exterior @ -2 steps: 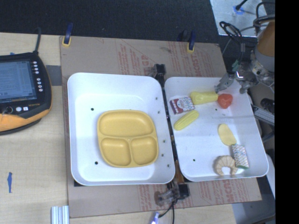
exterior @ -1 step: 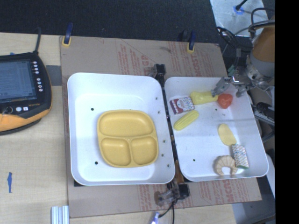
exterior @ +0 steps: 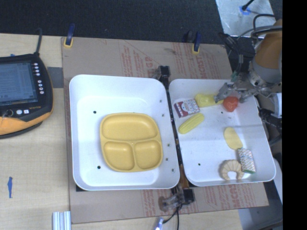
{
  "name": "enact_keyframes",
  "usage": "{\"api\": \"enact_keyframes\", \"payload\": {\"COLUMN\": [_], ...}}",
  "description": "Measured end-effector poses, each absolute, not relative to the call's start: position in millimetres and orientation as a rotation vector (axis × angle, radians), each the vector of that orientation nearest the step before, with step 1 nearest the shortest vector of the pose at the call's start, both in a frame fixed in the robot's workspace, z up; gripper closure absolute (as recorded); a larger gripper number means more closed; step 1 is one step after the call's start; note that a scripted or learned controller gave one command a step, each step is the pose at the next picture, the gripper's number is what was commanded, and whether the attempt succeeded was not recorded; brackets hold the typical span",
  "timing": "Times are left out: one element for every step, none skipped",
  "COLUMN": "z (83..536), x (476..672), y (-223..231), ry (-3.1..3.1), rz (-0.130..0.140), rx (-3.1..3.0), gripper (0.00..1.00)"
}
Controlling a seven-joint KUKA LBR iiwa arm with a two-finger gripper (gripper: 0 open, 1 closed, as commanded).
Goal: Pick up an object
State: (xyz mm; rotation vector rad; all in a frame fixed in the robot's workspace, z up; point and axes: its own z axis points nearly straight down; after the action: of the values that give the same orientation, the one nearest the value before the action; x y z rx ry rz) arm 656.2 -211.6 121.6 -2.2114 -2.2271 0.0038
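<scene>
From the camera view above the bench, the right bin (exterior: 268, 152) is serving as the landmark for everything else. The arm (exterior: 268, 51), grey with its orange band, is reaching in over the far right corner of that bin, and the gripper (exterior: 233, 94) is hanging low over the bin's far edge region. A small red tomato-like object (exterior: 230, 104) is sitting right under the gripper, with the dark fingers (exterior: 222, 95) splaying out to either side above it; the jaws are standing fairly wide, and whether they are touching the red piece cannot be told from here.

Just left of the red piece, still in the right bin, a yellow block (exterior: 205, 99) is lying, and beside that a small red and white packet (exterior: 186, 108) is resting near the bin's left wall. A yellow corn cob (exterior: 191, 123) is lying just nearer than the packet. Toward the bin's middle a pale yellow oval piece (exterior: 233, 138) is lying, and at the near right corner a croissant (exterior: 231, 169) is touching a small patterned carton (exterior: 247, 160).

Left of the right bin, the left bin (exterior: 86, 128) is holding a yellow divided plate (exterior: 131, 141). Further left of both, a tablet-like controller (exterior: 21, 92) is resting on the bench.
</scene>
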Motion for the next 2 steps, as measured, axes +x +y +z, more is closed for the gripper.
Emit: {"api": "enact_keyframes", "payload": {"z": [117.6, 111.3], "x": [656.5, 656.1], "y": [-212.8, -213.6], "ry": [-2.227, -2.225], "rz": [0.006, 0.010], "rx": [-2.210, -2.208], "gripper": [0.00, 0.00]}}
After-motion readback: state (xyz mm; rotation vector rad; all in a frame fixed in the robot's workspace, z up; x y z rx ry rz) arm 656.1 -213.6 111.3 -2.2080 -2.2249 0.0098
